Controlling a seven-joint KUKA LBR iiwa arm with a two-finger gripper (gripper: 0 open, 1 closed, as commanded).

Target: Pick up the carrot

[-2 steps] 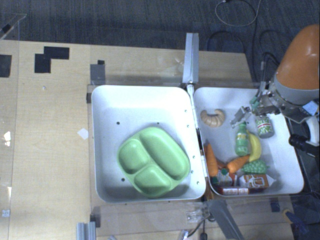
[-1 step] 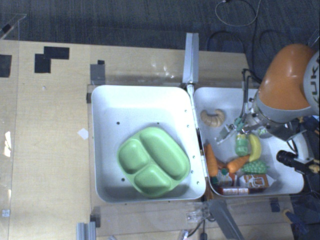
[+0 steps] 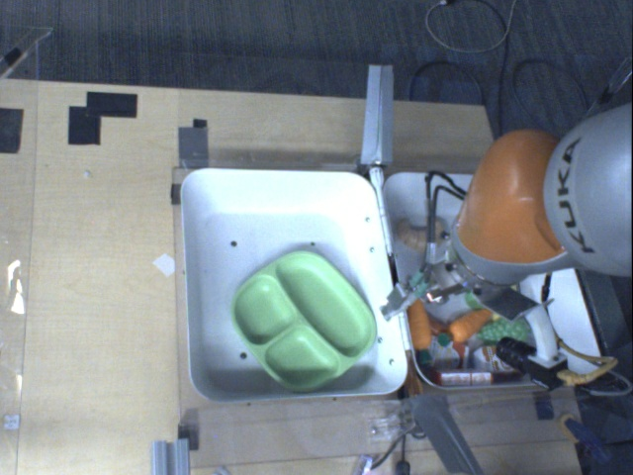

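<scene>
In the right bin (image 3: 406,211), the carrot (image 3: 420,327) lies just below the tool (image 3: 427,287); its grip state cannot be told.

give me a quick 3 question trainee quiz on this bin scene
1. True or false: the green divided plate lies in the left bin.
2. Which bin holds the carrot? A) left B) right
3. Fill in: the band above the arm's wrist is ____.

Key: 1 true. 2 B, the right bin, near its left wall, with the gripper just above it. 3 orange.
</scene>
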